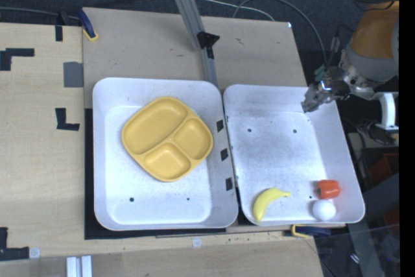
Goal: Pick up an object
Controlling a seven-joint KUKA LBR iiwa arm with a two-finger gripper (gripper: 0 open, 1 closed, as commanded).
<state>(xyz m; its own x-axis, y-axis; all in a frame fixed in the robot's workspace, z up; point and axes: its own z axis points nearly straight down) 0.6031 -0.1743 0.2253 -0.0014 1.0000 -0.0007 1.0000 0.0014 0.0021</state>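
A yellow banana (268,200) lies near the front edge of the right bin (279,139). An orange-red item (329,189) and a white ball (323,209) sit close together in that bin's front right corner. A yellow divided plate (167,138) rests in the left bin (113,159). My gripper (315,99) hangs over the right bin's back right edge, far from the three small objects, with nothing seen in it. Its fingers are too small and dark to read.
A grey metal pole (188,6) slants from the top of the view down to the gap between the bins. Cables (272,6) loop across the bench behind the right bin. The arm's orange band (376,29) stands at the right edge.
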